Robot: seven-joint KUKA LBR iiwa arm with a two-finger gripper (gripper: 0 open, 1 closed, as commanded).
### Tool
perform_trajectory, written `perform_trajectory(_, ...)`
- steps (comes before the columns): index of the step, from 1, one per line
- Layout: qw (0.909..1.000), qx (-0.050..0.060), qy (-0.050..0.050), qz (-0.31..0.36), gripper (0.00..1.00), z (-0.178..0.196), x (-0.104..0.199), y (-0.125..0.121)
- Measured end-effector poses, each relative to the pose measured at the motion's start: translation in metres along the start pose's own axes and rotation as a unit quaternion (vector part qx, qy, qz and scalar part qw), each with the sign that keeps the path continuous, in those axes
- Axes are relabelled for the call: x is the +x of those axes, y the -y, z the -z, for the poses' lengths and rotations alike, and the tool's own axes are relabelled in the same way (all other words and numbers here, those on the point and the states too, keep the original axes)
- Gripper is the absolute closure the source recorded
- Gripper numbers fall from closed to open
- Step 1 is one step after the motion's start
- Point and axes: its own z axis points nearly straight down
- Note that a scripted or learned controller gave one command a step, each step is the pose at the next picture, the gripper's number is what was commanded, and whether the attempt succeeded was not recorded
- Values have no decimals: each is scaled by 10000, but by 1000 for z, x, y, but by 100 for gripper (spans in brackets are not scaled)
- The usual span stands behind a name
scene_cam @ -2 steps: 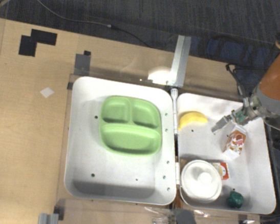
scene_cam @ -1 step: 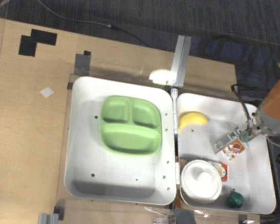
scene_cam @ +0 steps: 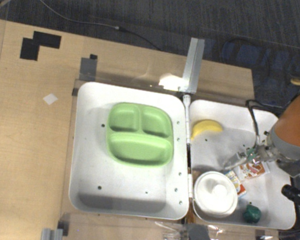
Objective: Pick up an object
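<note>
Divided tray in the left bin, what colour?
Light green; the divided tray shows clearly in the camera view.

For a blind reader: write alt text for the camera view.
A grey arm with an orange band reaches from the right into the right bin, its gripper low over a packet. That bin also holds a banana, a white bowl and a green object. The left bin holds a green tray.
</note>
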Motion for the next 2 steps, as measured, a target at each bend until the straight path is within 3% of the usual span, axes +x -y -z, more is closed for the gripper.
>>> perform_trajectory(1,9997,-13,20,-246,0,2,27,71)
perform_trajectory(2,9967,7,-6,809,0,38,2,30)
